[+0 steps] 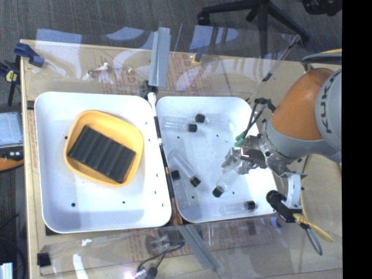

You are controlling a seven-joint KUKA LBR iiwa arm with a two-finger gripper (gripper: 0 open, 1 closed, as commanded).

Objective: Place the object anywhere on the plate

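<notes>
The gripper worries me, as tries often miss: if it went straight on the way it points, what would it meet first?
The gripper points down and left into the right bin. First in line looks to be the clear tube with a black cap just below it, though depth is unclear from this slanted view.
</notes>
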